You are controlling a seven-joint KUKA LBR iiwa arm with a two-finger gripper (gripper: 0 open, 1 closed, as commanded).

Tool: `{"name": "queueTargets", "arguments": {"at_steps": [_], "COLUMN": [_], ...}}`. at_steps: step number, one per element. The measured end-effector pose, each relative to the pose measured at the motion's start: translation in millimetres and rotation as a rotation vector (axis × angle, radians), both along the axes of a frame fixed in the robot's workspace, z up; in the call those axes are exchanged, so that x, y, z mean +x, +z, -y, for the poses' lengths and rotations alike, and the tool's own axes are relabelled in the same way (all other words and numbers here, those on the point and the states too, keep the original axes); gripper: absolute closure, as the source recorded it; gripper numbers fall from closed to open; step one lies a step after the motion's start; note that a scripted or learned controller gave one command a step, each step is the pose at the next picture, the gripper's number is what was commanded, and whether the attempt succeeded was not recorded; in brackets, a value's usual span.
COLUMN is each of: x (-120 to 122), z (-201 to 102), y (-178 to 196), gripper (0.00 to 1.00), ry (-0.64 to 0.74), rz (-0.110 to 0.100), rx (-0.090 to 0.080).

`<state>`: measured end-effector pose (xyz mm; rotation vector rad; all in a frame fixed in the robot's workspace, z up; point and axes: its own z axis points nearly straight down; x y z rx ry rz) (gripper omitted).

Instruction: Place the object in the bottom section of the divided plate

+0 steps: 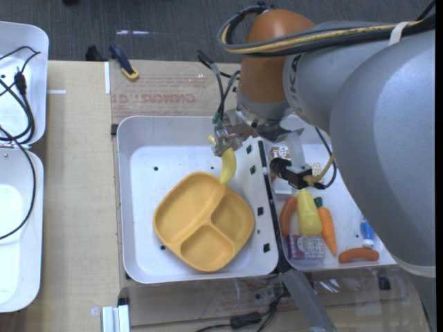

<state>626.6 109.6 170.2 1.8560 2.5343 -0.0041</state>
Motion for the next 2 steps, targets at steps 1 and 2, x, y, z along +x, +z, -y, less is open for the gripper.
{"name": "queueTargets", "arguments": {"at_steps": [1,2], "x": [-43.4,-43.4], "z": [-57.0,-56.4], "y": [72.4,72.3], "gripper": [1.00,0.00], "ry": [-0.029,-0.029], "rz": [0.000,0.000], "rx": [0.000,0.000]}}
